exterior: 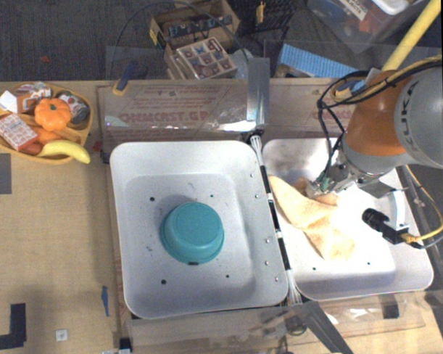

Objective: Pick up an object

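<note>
Cloth [315, 219], seemingly under gripper [324, 191]

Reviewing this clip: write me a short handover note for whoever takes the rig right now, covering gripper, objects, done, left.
Gripper: down in the right bin, at the upper edge of the tan cloth; finger state not readable.
Objects: tan cloth lies crumpled across the right bin's left half. Teal bowl sits upside down, centred in the left bin.
Done: arm is positioned over the cloth; nothing visibly lifted.
Left: secure a grasp and raise an object clear of the bin.
</note>
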You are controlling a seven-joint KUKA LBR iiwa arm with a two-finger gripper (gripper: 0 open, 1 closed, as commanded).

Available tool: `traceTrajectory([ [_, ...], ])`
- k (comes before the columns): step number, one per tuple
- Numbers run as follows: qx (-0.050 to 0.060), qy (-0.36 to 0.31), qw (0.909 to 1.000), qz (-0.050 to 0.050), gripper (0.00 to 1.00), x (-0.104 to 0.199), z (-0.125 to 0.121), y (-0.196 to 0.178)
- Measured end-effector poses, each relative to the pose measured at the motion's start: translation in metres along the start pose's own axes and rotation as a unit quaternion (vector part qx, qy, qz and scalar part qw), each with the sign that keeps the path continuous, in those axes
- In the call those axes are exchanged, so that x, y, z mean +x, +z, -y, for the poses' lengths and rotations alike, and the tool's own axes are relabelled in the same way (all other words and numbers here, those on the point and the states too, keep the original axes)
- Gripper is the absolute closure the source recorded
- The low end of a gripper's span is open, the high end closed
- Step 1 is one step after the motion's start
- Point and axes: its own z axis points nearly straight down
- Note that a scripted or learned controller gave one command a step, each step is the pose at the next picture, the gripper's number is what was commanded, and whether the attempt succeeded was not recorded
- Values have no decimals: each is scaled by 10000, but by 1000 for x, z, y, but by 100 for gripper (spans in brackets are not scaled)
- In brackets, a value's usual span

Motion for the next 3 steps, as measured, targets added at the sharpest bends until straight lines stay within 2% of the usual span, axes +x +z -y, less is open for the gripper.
traceTrajectory([
  [1, 1, 2, 10000, 1, 0, 0, 0, 0],
  [2, 18, -425, 9991, 3, 0, 7, 7, 10],
  [3, -4, -412, 9991, 12, 100, 6, 6, 0],
])
